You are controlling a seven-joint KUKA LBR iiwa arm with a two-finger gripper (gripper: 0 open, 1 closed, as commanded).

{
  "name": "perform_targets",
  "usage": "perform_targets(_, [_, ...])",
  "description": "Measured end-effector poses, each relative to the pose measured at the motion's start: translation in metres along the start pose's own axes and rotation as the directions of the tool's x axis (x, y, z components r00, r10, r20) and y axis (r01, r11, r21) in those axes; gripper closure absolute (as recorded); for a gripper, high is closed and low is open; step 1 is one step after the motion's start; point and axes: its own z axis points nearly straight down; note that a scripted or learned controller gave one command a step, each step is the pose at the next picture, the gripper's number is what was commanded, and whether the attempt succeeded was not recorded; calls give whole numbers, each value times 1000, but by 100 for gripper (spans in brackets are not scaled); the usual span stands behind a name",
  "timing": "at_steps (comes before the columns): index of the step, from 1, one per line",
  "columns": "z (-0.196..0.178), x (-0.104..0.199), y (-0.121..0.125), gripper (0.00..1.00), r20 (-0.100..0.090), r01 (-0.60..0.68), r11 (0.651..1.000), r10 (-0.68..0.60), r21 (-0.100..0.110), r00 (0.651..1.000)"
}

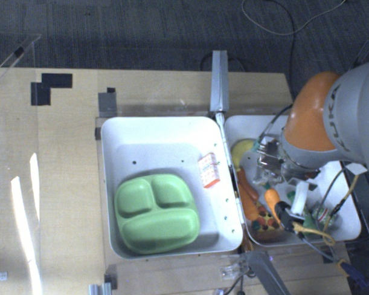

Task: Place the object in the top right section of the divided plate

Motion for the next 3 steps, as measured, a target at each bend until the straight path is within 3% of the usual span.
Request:
perform_targets(1, [-35, 55, -1, 100, 0, 0, 1000, 0, 1, 1000])
perform_targets(2, [1, 38, 13, 100, 1, 42, 999, -42, 3, 999])
perform_targets(3, [0, -41, 11, 100, 0, 227, 974, -227, 1, 974])
